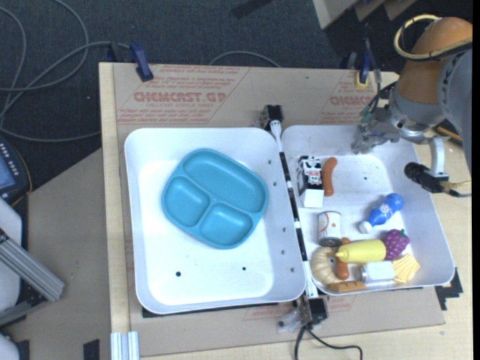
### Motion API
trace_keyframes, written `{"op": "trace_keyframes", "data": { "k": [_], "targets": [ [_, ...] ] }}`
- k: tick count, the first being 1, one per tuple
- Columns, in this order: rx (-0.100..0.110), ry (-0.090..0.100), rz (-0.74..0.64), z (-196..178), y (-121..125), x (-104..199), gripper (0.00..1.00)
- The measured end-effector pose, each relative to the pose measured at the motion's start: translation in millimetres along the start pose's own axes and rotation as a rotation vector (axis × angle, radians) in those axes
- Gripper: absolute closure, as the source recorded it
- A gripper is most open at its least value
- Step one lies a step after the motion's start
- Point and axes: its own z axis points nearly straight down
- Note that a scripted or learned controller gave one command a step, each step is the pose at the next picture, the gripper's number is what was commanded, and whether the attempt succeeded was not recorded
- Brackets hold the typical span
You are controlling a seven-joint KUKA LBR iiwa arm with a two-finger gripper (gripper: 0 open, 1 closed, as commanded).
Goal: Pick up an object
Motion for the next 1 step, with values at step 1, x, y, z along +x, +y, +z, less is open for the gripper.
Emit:
{"op": "trace_keyframes", "data": {
  "k": [1],
  "targets": [
    [0.023,0.007,0.009,-55.9,1.6,-54.4,1.0]
  ]
}}
